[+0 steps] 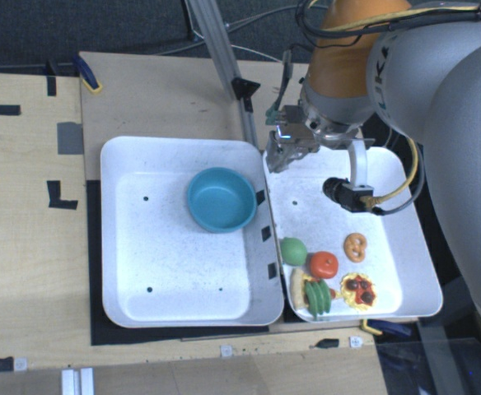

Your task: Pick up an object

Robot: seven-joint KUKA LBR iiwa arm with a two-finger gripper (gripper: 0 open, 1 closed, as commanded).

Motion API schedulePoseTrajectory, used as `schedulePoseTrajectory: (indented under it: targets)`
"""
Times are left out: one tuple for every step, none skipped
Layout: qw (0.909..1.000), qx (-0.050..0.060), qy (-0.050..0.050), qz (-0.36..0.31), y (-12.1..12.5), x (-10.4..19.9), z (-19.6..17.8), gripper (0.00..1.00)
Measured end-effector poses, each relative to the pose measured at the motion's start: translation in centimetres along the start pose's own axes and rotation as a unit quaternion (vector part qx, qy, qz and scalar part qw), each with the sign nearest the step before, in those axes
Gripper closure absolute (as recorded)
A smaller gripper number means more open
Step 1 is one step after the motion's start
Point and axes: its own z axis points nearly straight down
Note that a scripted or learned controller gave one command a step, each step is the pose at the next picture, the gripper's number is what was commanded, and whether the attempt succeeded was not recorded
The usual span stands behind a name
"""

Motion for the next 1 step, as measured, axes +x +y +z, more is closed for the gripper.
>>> schedulePoseTrajectory:
  targets:
    - [1.0000,0.001,0.000,0.000,1.57,4.38,2.75,1.00]
